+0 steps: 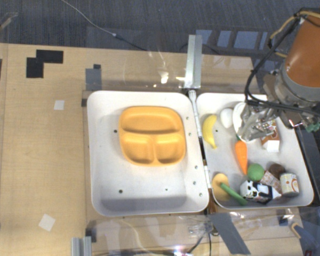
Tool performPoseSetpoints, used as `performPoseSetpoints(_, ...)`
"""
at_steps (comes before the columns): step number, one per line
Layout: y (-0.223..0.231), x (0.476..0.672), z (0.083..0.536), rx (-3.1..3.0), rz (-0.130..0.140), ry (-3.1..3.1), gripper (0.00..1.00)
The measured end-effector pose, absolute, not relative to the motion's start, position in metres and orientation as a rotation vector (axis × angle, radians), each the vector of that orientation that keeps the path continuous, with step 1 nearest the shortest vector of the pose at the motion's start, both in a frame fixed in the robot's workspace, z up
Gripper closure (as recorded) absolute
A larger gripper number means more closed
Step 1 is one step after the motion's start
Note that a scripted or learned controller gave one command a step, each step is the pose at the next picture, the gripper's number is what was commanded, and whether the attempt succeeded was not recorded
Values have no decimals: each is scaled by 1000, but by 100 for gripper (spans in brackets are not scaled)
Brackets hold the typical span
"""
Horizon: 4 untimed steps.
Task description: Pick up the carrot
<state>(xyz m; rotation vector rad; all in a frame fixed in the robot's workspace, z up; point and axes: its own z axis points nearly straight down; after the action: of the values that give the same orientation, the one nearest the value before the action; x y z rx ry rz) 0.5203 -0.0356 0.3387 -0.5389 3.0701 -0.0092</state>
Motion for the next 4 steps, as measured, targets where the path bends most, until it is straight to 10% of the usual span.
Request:
performPoseSetpoints(1, -100, 507, 140, -887, 6, 3016, 100)
performPoseSetpoints(2, -111, 506, 245, -795, -12, 3021, 100)
performPoseSetpoints(3, -111, 504, 241, -797, -5, 3028, 0)
performPoseSetpoints(4, -130, 551, 137, -1105, 3, 2939, 0)
